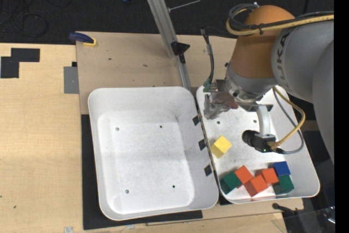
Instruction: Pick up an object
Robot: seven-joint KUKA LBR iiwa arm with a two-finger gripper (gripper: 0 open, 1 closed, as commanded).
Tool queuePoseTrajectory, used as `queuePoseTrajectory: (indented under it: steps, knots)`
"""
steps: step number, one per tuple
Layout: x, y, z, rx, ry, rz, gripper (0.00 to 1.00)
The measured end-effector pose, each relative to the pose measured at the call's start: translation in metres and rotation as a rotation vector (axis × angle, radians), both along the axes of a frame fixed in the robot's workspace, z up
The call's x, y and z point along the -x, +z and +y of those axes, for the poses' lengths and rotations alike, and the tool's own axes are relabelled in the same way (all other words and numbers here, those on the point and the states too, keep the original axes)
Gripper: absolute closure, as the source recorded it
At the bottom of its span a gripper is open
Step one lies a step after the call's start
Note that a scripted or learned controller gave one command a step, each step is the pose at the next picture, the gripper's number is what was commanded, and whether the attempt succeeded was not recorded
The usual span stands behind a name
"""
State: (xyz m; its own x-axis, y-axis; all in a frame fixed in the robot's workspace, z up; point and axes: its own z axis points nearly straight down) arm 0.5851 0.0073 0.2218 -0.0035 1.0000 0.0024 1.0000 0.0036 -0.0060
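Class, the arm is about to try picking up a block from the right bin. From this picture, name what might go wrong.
1. The yellow block lies close to the wall between the bins, so the gripper may strike it.
2. The other blocks are packed touching near the bin's front edge; a grab there may shove neighbours.

I read even overhead light, bench bright | floor behind the bench near black, detail lost | left bin white and close to washed out, faint speckle, no hard glare | soft shadow under the arm across the right bin | slight softness overall, coloured blocks still crisp enough
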Motion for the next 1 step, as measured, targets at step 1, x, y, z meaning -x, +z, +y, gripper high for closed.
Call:
queuePoseTrajectory:
  steps: [1]
  knots:
    - [-0.0041, 0.0116, 0.0519, 0.0, 0.001, -0.004, 1.0]
